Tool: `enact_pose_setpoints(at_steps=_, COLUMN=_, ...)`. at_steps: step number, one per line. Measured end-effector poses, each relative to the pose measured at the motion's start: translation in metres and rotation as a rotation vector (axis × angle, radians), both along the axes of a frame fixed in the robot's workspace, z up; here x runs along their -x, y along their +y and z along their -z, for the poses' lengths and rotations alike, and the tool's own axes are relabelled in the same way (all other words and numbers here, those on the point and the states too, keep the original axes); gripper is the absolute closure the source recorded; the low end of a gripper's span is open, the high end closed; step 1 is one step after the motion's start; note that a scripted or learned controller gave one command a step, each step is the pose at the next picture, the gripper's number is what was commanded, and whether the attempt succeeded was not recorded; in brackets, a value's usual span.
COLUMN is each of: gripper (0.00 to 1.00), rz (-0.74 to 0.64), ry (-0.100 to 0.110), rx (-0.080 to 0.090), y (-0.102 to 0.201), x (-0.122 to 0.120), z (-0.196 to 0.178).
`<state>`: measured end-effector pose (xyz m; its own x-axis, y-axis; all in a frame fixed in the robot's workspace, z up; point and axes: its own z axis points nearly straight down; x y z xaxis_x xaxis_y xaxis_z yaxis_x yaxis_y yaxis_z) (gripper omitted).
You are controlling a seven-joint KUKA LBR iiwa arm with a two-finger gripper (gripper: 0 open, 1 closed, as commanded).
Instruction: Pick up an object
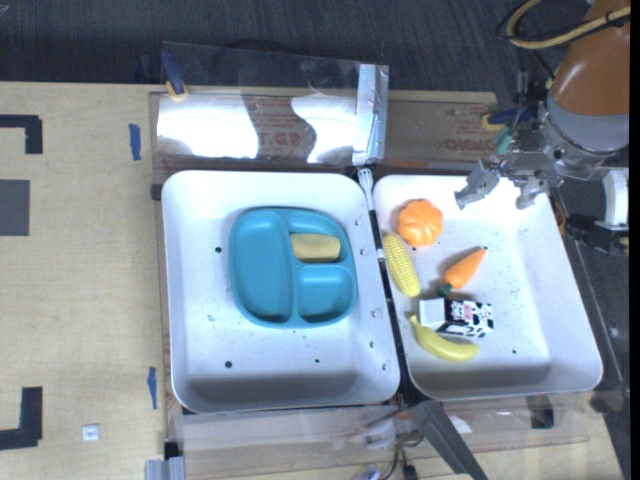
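The right bin [525,353] holds an orange pumpkin [420,221], a yellow corn cob [401,264], an orange carrot [465,266], a black-and-white carton [457,314] and a yellow banana [443,343]. My gripper [497,190] hangs over the bin's far right part, to the right of the pumpkin and above the carrot. Its two fingers are spread apart with nothing between them.
The left bin [190,268] bears a blue divided plate [290,266] with a yellow piece [315,247] in its upper right compartment. A clear plastic sheet [270,108] stands behind the bins. The arm's orange band [595,73] is at the upper right.
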<state>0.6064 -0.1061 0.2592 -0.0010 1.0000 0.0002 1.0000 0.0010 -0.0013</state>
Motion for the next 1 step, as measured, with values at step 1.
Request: enact_pose_setpoints(at_steps=1, gripper=0.00, rz=0.268, ry=0.007, rx=-0.001, y=0.0131, x=0.0244, z=0.1092)
